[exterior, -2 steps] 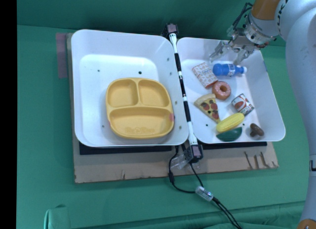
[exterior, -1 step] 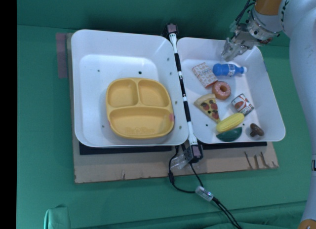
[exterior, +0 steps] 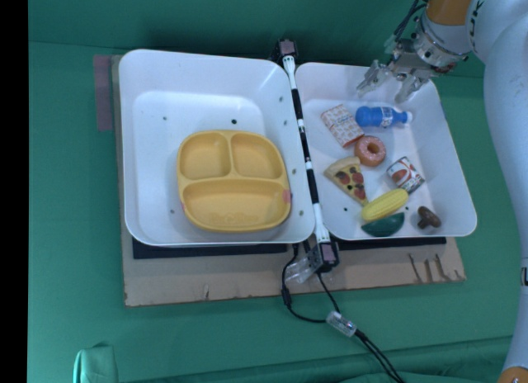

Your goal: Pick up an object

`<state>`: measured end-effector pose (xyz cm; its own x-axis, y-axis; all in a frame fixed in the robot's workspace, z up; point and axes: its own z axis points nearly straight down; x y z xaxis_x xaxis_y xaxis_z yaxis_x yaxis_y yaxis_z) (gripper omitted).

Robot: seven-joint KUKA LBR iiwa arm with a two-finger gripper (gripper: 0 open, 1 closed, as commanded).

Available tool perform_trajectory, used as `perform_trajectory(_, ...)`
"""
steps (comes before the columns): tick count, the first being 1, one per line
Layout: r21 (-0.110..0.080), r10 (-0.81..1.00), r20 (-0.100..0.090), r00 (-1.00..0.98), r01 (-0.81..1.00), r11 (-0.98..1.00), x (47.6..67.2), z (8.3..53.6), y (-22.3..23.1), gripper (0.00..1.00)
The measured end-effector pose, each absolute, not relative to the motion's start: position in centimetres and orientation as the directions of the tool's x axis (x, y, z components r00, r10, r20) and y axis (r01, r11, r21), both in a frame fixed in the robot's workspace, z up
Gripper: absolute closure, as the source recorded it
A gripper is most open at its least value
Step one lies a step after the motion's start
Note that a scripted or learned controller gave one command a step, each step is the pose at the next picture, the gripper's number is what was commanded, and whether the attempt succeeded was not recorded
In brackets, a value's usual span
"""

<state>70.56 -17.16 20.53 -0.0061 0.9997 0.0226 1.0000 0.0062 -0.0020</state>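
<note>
At about one o'clock in the camera view, over the far edge of the right bin, the pincer hangs with its fingers spread apart and nothing between them. Just beneath it, toward six o'clock, a blue bottle lies on its side in that bin, with a red-and-white packet beside it at nine o'clock. Further toward six o'clock come a doughnut, a pizza slice and a small can, each a little apart from its neighbours. At the bin's near end a yellow corn cob rests touching a green wedge, and a brown piece sits at three o'clock from them. The left bin holds a yellow divided plate with three compartments. Both bins stand on the green bench, and a black cable trails off toward five o'clock.
</note>
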Motion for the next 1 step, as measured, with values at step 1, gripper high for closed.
perform_trajectory(1, 0.002, 1.0, -0.007, 0.004, 1.0, -0.004, 70.2, 19.36, -16.1, 0.0)
